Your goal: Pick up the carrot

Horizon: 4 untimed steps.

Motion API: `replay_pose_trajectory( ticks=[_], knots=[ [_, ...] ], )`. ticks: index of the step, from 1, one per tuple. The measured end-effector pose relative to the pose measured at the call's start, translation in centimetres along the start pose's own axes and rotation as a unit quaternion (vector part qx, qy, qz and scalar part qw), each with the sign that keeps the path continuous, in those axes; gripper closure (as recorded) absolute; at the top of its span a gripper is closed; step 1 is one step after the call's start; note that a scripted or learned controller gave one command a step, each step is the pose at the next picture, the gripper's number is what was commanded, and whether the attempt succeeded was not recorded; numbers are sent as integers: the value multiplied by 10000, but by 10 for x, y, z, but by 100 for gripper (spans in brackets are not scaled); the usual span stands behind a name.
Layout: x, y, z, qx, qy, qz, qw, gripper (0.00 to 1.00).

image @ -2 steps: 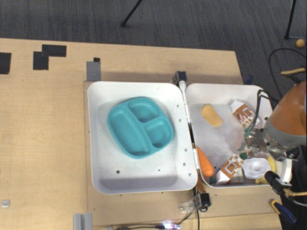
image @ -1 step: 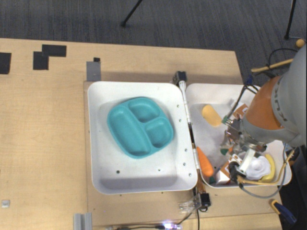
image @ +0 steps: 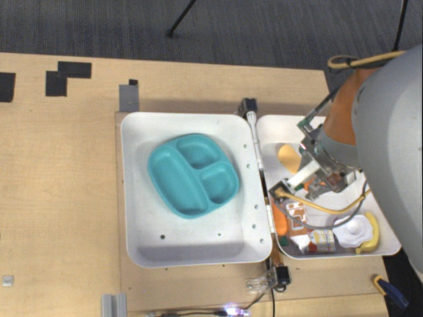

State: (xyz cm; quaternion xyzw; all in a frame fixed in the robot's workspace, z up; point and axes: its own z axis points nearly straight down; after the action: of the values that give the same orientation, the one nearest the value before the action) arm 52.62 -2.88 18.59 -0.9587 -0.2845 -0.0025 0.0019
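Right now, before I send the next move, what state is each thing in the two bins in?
Teal plate: upright, lying flat in the left bin, nothing in its compartments.
Carrot: lying at the right bin's left wall, partly hidden, not picked up.
Banana: lying at the right bin's near corner.
Bottle: on its side.
Gripper: low over the right bin's clutter, holding nothing that I can see.

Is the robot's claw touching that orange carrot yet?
Cannot tell. In the camera view the gripper sits right beside the carrot, but its hardware hides any contact or gap.
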Motion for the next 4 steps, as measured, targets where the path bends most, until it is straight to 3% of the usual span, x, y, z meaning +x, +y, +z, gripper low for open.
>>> replay_pose_trajectory(
  ticks=[1,2,3,4],
  knots=[
    [-2,2,1,-5,-21,2,10000,0],
    [-41,31,87,-30,4,121,9999,0],
    [37,94,100,-10,-12,839,9965,0],
    [1,71,100,-2,-28,1616,9868,0]
  ],
)
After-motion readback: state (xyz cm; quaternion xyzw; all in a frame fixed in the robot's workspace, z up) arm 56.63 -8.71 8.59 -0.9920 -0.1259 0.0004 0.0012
